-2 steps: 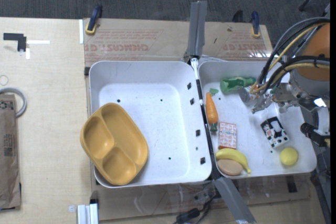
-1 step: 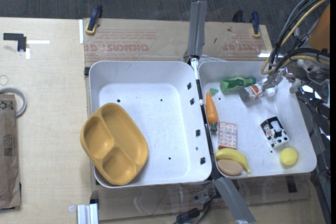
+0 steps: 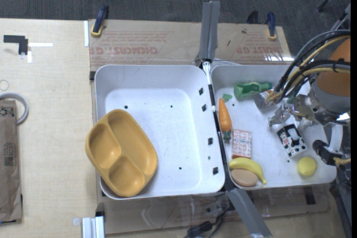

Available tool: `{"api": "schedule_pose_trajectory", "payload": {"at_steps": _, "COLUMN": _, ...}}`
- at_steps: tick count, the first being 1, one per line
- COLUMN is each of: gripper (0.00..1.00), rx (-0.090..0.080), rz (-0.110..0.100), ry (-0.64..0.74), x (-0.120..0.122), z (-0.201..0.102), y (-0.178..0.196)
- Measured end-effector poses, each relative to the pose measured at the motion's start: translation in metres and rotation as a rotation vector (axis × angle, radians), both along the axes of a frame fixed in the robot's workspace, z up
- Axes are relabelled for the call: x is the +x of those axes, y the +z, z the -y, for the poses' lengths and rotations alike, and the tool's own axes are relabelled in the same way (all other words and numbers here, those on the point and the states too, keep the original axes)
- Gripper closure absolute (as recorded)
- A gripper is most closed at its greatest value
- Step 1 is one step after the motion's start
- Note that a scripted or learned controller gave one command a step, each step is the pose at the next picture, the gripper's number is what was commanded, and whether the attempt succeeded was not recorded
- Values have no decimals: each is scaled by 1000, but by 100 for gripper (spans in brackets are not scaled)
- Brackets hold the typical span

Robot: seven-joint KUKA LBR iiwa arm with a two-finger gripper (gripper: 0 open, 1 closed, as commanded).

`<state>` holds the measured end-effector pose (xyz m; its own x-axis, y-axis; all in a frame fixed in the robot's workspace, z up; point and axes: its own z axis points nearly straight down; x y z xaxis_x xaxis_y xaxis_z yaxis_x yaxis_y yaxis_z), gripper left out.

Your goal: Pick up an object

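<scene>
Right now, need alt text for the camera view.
A grey arm's gripper hangs over the right bin, which holds a carrot, banana, lemon, green toy and small card. The left bin holds a yellow divided plate.

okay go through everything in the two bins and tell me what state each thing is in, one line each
Yellow divided plate: in left bin, leaning on its near-left rim.
Carrot: lying along right bin's left wall.
Green toy: lying near the far wall.
Small card: flat.
Banana: lying on the brown disc.
Lemon: resting, untouched.
Gripper: above right bin.
</scene>
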<state>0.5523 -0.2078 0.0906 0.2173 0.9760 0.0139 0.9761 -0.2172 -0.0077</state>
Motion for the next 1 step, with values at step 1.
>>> {"api": "schedule_pose_trajectory", "payload": {"at_steps": 1, "gripper": 100, "rx": -12, "rz": 3, "ry": -5, "x": 0, "z": 5, "y": 10}}
